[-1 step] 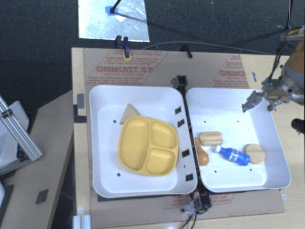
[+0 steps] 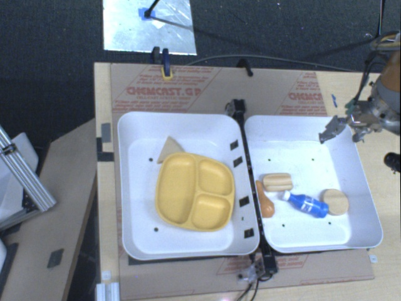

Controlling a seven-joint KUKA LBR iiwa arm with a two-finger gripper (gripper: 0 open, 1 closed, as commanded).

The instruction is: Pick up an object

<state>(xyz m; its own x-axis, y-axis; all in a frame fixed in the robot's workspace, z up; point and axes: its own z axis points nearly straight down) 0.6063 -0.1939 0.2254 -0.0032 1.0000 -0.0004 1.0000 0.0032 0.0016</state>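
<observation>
My tool (image 2: 341,128) hangs over the right white bin's (image 2: 360,168) far corner, fingers spread, holding nothing. The blue plastic bottle (image 2: 307,204) lies well below it.

Dark carpet floor (image 2: 50,55) surrounds the tan bench (image 2: 103,168).

A single camera looks down at a slant from above the bench (image 2: 301,83), far enough off to take in both white bins (image 2: 138,130) side by side. The gripper (image 2: 343,129) sits at the view's right edge, with both bins lying to its left and below it.
</observation>
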